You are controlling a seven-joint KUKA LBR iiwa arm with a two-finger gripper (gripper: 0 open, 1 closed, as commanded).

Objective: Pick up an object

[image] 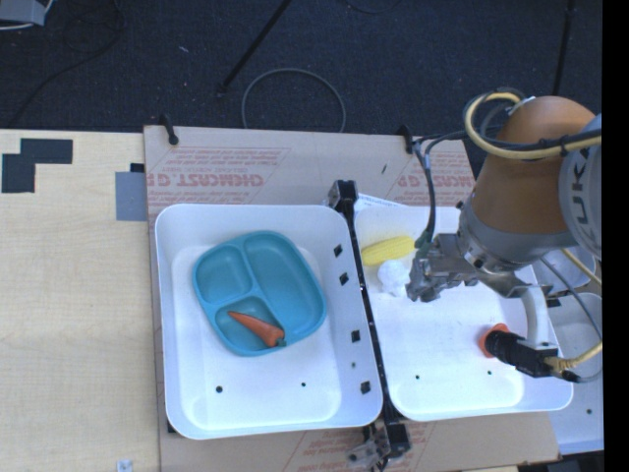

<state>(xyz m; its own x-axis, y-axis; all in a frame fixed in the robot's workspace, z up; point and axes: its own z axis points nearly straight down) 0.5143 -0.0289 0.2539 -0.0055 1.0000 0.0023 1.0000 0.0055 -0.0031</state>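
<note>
Camera view looks down on two white bins side by side, and my gripper hangs low over the right bin, near its far left corner. I cannot tell how my jaws stand. A yellow corn cob lies just beside me, by the bin's left wall, with a small white lump touching it. In the left bin sits a blue plate with three parts. An orange carrot lies in the plate's near part.
</note>
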